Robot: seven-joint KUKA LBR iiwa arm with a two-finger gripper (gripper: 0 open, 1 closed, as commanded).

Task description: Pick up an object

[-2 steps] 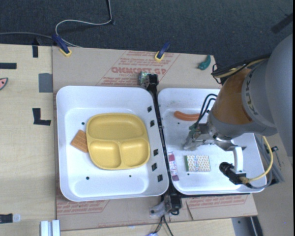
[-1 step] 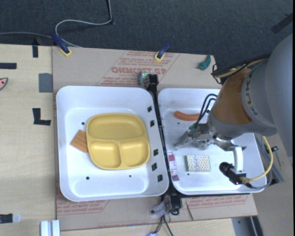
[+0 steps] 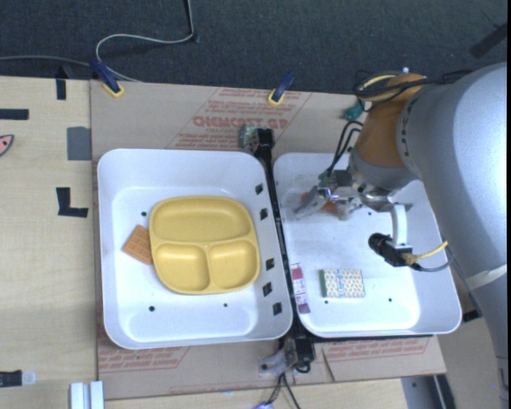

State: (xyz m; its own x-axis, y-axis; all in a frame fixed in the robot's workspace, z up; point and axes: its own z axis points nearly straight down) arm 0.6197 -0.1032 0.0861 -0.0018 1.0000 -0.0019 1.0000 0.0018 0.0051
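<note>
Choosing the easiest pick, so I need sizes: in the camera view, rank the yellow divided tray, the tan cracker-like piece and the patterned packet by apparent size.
Largest to smallest:
1. yellow divided tray
2. patterned packet
3. tan cracker-like piece, though the tray partly covers it, so this ranking is unsure.

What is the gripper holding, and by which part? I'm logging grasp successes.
It cannot be told: the gripper sits low in the right bin, but nothing shows clearly between its tips.
</note>
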